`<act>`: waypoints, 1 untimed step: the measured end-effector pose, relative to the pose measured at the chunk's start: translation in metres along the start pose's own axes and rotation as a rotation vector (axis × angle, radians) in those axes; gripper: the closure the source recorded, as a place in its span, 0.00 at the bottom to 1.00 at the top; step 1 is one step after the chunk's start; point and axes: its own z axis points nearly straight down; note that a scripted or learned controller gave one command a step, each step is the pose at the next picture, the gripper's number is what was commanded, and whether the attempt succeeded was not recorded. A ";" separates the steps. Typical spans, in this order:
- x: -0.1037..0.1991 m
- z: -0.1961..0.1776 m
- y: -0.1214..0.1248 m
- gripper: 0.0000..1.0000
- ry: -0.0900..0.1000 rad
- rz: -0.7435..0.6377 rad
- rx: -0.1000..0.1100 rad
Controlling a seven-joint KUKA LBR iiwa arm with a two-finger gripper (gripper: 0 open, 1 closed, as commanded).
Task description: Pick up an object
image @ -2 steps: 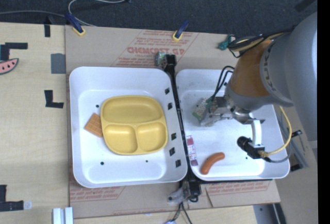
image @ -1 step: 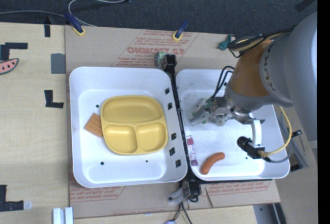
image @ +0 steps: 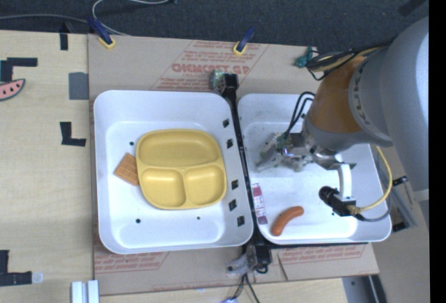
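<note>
A cardboard-covered bench [image: 209, 68] bears two white bins. The left bin [image: 111, 176] holds a yellow divided tray [image: 181, 168] with a cracker [image: 127, 169] at its 9 o'clock. The right bin [image: 376, 225] holds a sausage [image: 286, 220] at 6 o'clock. The gripper [image: 279, 152] hovers at its centre; its state cannot be told.

Hard to make out the gripper [image: 282, 152]: blurry, tangled in cables, maybe low over the right bin [image: 362, 228], finger state unreadable. Tan cracker-like piece [image: 127, 169] half tucked under the yellow divided plate [image: 182, 168]. Arm [image: 390, 86] chopped off by the right edge, hiding part of that bin's far corner.
</note>
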 end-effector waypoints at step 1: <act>-0.001 -0.010 0.001 1.00 -0.002 0.000 -0.004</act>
